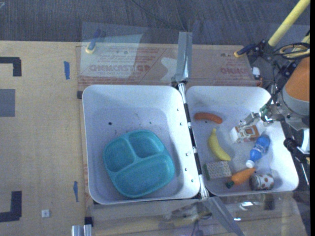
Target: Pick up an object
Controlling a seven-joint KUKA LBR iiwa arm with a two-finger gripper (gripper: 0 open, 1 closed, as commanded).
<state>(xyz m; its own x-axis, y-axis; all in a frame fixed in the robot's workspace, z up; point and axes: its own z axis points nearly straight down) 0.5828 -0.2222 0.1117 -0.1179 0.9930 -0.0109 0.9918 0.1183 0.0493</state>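
The things to pick up all lie in the right bin (236,96). There are 7 of them. A small box (246,132) with a brown and white front lies near the middle of the bin, tipped a bit. Just beside it, lower and to the right, is a blue bottle (259,149) with a white cap, lying on its side. A yellow banana (218,145) lies left of the box. Above the banana, near the bin's back, is a red sausage (207,117). Below the banana sits a flat green sponge (218,169). An orange carrot (241,177) lies next to the sponge, with its green end pointing to the left. Right of the carrot, in the front corner, is a round brown and white thing (262,181); it is too blurry to name.

The gripper (262,116) is over the right side of this bin, just up and to the right of the small box. It is very close to the box, but it is hard to see if they touch. Nobody could tell from here if the gripper is open or closed. Nothing can be seen held in it. The grey arm (295,102) comes in from the right, with its orange band (301,80) above the gripper.

The left bin (98,102) holds 1 thing: a blue-green plate (139,162) with 3 parts, lying flat near the front.

Both bins sit on a light wooden bench (39,146) with bits of blue tape (66,70) on it.
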